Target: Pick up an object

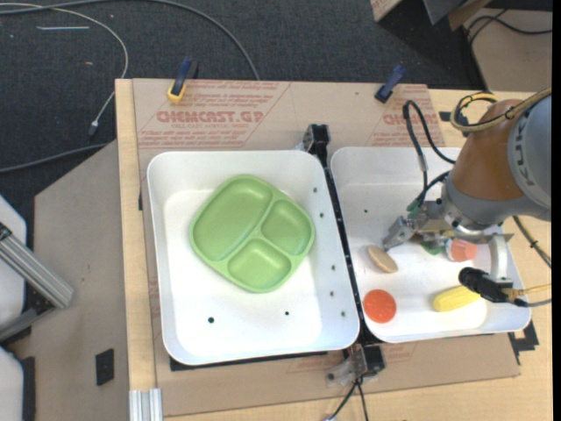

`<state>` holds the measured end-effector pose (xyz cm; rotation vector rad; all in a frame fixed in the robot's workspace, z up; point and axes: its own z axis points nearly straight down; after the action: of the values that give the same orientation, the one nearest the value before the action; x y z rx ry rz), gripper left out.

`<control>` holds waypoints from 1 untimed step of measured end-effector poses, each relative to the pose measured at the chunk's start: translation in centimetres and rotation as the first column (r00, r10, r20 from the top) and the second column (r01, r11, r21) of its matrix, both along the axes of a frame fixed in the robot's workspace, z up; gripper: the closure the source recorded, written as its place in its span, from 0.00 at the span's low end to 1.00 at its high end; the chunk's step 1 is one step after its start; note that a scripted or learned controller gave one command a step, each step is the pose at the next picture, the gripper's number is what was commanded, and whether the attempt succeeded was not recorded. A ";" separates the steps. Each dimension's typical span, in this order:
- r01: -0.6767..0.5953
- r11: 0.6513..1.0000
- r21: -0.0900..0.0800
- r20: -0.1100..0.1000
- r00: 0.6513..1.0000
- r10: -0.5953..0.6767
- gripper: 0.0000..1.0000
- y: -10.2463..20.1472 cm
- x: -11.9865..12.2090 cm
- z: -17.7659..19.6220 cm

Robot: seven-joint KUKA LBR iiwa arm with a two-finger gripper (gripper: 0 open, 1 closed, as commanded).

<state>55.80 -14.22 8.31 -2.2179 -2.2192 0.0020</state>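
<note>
In right bin (351,169) | gripper (427,231) hovering right of tan disc (380,258), likely targeting | claw state: cannot tell | orange ball (379,305) lying below disc

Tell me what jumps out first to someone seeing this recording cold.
The green divided plate lies alone in the left bin, tilted diagonally. In the right bin the arm reaches down among small items: a tan oval piece, an orange disc near the front, a yellow object and something pink partly behind the gripper.
</note>
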 end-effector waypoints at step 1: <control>0.001 1.000 -0.002 0.006 1.000 -0.001 1.00 -0.1 0.1 1.4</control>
<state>55.95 -14.28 9.67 -2.2227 -2.2218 -0.0023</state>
